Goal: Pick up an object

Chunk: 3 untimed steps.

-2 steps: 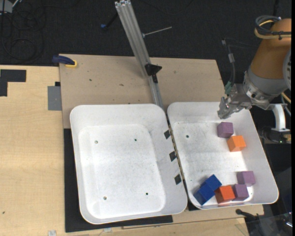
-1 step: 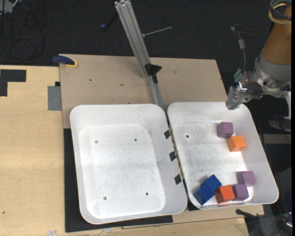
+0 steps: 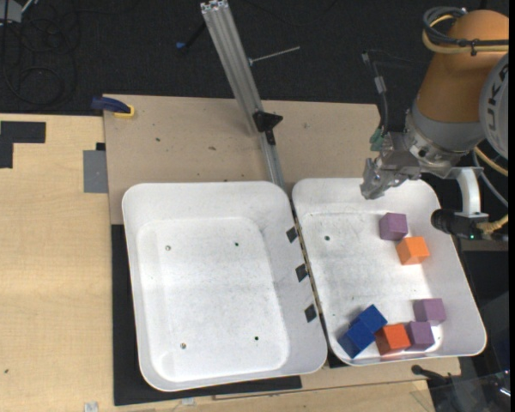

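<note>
My gripper hangs over the far edge of the right bin, its tip above bare bin floor. Nothing shows between its fingers. A purple cube lies a short way to the gripper's front right, with an orange cube just beyond it. At the bin's near corner sit a blue block, an orange block and two purple cubes, packed close together.
The left bin lies beside the right one, joined by black clips. A slanted metal rail rises behind the bins. The wooden bench spreads to the left.
</note>
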Motion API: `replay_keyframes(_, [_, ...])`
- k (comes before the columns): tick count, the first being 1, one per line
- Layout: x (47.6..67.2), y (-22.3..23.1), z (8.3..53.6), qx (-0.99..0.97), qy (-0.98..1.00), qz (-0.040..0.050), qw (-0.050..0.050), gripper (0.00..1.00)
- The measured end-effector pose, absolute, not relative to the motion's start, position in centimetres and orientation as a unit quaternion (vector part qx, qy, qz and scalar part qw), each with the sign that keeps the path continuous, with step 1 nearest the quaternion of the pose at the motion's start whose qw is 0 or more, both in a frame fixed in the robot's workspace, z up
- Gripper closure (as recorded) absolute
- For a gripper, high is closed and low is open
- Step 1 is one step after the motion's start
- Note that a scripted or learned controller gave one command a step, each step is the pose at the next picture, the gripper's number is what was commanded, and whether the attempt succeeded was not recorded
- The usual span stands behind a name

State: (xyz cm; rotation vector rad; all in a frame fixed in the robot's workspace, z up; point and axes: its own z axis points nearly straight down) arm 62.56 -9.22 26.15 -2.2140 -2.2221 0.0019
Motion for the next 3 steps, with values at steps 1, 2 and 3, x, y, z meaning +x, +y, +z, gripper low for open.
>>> replay_keyframes(1, [62.4, -3.1, 25.2, -0.705, -0.709, 0.0006, 0.002, 1.00])
replay_keyframes(2, [61.6, 1.1, 24.9, -0.706, -0.708, 0.0009, 0.002, 1.00])
replay_keyframes(3, [60.8, 6.1, 25.3, -0.705, -0.709, 0.0011, 0.002, 1.00])
